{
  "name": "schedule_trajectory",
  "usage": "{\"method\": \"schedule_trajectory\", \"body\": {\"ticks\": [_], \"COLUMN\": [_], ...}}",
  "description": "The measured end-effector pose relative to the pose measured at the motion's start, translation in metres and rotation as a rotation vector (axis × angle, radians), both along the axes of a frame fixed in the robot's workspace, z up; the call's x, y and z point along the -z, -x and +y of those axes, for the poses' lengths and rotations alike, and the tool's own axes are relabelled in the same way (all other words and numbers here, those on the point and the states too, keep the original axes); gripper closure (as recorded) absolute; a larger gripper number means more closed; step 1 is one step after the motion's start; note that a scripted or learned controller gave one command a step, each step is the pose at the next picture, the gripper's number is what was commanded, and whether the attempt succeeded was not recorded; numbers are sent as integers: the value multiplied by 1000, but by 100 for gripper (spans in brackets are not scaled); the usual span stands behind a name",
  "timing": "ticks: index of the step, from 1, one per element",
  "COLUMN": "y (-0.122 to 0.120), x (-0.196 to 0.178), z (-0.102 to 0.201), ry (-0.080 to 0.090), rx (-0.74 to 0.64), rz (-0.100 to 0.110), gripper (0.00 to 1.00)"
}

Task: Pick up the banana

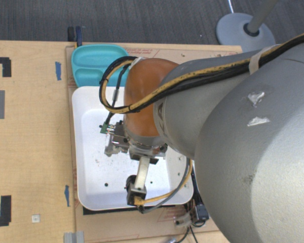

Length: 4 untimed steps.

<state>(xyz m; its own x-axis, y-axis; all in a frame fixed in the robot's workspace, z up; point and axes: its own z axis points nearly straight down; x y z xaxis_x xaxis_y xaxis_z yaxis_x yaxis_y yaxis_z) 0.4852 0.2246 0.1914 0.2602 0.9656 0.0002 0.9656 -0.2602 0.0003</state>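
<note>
The grey arm [243,135] bulks across the right side and covers the right part of the white bin [91,186]. Below its orange band [142,100], the hand [115,145] hangs over the middle of the bin, largely masked by the wrist; I cannot tell how far open it is or whether it holds anything. I cannot tell where the banana lies. A teal tray [96,65] touches the bin's far edge on the tan surface [30,135].

Even bright light, soft shadows; near arm [253,135] perhaps blurred.
</note>
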Motion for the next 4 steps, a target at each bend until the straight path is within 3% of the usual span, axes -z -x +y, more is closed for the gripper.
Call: {"method": "schedule_trajectory", "body": {"ticks": [1,2,3,4], "y": [6,7,6,6], "x": [106,67,19,106], "z": [0,0,-1,0], "ry": [-1,1,0,-2], "rx": [-45,292,-66,-306], "rz": [1,2,0,1], "gripper": [0,0,0,0]}}
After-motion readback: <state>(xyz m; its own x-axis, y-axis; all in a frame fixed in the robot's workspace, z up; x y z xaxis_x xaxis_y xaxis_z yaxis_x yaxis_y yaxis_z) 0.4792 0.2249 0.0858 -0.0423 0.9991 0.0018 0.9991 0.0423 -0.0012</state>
